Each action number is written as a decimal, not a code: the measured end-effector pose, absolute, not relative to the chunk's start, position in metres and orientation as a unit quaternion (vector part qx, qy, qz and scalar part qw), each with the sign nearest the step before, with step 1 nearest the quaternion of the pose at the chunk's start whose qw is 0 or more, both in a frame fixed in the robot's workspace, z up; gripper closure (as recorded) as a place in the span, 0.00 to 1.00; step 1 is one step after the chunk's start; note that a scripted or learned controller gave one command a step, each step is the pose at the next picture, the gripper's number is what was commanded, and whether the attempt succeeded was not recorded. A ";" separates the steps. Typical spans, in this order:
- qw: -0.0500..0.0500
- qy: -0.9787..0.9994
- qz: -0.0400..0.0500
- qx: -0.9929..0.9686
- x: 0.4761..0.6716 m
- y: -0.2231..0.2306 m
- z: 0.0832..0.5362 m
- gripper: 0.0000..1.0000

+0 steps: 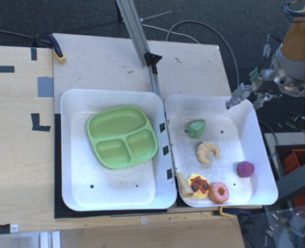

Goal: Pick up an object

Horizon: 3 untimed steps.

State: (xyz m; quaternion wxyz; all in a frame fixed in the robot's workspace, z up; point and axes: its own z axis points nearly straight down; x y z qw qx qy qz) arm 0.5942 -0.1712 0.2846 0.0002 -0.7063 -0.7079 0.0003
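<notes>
Hand (248,94) at the end of the grey arm with the orange band, poised over the far right corner of the right shallow white bin (230,138), above its rim and well apart from every item inside. Cannot tell whether released or clenched. Carries nothing that can be seen, so nothing counts as picked.

Task's candidates, all lying on the floor of that right bin:
- small green rounded toy (196,128), towards the far left part of the bin, nearest the hand.
- tan croissant-shaped toy (207,152), just nearer than the green one, around the bin's middle.
- purple ball-like toy (245,168), beside the right wall.
- yellow and red pizza-slice toy (196,185), in the near left corner.
- pink ring doughnut toy (218,192), touching or just beside the pizza slice, along the near edge.

Over in the left shallow white bin (75,164): a light green three-compartment plastic plate (122,136), flat, nothing on it.

Progress, as a judgement: barely begun. No descent, no contact, no grasp, no lift. Left to do: choose one item, travel inward from the corner, lower onto it, grip it, raise it off the bin floor. Likely easiest reaches: the green toy or the croissant, each with free space around it; the doughnut and pizza slice sit crowded together against the wall.
</notes>
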 end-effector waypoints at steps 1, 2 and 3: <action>0.000 -0.708 0.000 -0.706 0.594 -0.171 0.285 0.00; 0.002 -0.708 0.002 -0.706 0.604 -0.170 0.230 0.00; 0.002 -0.707 0.003 -0.707 0.600 -0.180 0.176 0.00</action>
